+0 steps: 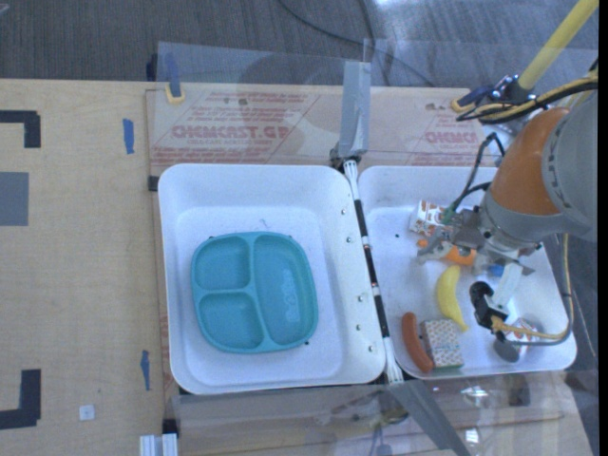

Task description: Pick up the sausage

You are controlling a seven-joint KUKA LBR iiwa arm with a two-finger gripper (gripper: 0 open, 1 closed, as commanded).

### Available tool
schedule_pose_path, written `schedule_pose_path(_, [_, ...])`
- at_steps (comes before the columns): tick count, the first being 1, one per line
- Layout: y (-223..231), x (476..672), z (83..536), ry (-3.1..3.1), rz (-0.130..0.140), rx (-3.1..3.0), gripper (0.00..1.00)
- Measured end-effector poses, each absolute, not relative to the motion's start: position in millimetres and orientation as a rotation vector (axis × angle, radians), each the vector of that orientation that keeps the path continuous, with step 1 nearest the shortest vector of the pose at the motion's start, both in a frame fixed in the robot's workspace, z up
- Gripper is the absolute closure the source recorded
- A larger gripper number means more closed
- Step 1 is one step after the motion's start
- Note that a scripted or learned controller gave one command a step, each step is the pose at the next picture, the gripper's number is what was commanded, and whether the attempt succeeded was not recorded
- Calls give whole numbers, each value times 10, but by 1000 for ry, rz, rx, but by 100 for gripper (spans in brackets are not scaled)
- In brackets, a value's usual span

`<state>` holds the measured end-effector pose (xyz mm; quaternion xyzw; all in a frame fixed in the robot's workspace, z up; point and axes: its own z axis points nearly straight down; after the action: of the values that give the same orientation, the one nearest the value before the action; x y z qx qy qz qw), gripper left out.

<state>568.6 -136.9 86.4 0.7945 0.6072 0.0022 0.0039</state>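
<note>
On the left, the pale wooden tabletop carries black tape corners and short strips of blue tape, none with any writing. Behind the bins lies a cardboard sheet with faint red print. Its largest line seems to read "CHEMCAST GP", but the smaller lines around it are too faint to read. The same print appears again farther right, where the arm cuts it off.

The left bin holds a teal plate with three compartments, lying flat and unmarked.

In the right bin, the sausage, reddish-brown, lies near the front left corner, close to the wall shared with the left bin. A small speckled block sits just beside it on the right, its pattern too fine to make out. A banana lies just behind the block. Farther back is a small white carton with red markings too small to read.

A small orange thing sits beneath the tool end, partly hidden and hard to identify. The grey arm, with its orange band, reaches in from the right and covers that side of the bin. The jaws hang over the middle of the bin, behind the banana and apart from the sausage. Whether they are open or closed, or hold anything, cannot be told.
</note>
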Motion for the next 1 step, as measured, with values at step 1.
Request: schedule_pose_path(1, [-1178,6336,842,1957,-59,2489,0])
